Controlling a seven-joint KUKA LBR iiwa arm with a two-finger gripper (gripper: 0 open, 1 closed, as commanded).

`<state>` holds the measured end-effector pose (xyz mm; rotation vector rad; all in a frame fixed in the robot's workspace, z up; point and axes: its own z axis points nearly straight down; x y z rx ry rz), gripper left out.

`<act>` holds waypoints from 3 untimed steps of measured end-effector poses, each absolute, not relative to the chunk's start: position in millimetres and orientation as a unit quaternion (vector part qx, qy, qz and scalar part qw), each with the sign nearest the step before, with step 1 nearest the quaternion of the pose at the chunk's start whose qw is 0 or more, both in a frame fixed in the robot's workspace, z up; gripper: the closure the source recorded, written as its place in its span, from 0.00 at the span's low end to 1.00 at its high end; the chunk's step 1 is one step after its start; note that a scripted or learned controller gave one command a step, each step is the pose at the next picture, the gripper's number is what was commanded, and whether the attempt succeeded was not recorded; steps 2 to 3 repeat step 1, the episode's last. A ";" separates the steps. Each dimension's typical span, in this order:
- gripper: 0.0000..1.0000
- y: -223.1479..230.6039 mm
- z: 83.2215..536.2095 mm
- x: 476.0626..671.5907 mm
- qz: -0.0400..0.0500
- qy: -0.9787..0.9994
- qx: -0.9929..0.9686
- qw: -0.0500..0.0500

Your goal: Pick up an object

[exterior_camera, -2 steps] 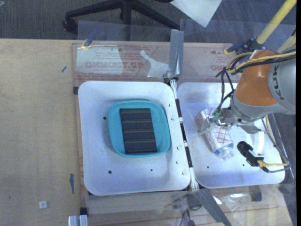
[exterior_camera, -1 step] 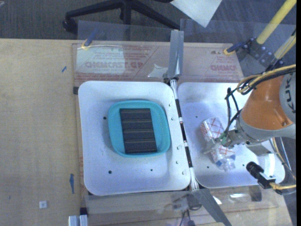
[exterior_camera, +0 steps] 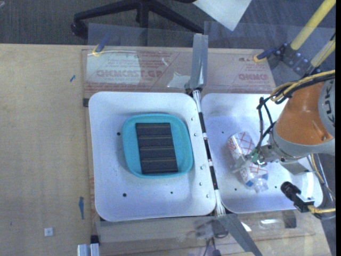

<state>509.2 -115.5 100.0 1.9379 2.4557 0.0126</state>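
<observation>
A crumpled white wrapper with red checks (exterior_camera: 241, 144) lies in the middle of the right bin (exterior_camera: 224, 111). A second crumpled clear and white piece with a blue spot (exterior_camera: 252, 177) lies just in front of it. My gripper (exterior_camera: 257, 157) is low in the right bin, between these two pieces and touching or nearly touching them. The orange band of the arm hides the bin's right part. In the left bin (exterior_camera: 106, 185), a teal tray (exterior_camera: 130, 143) holds a dark ribbed block (exterior_camera: 156, 148).
A grey divider rail (exterior_camera: 206, 159) runs between the two bins. A clear panel with red print (exterior_camera: 133, 71) stands behind the bins. Tan bench surface (exterior_camera: 42, 143) spreads to the left.
</observation>
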 end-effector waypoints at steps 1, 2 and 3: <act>1.00 -34.1 183.7 487.6 0.000 0.801 0.599 0.000; 1.00 -34.1 183.7 487.6 0.000 0.801 0.599 0.000; 1.00 -34.1 183.7 487.6 0.000 0.801 0.599 0.000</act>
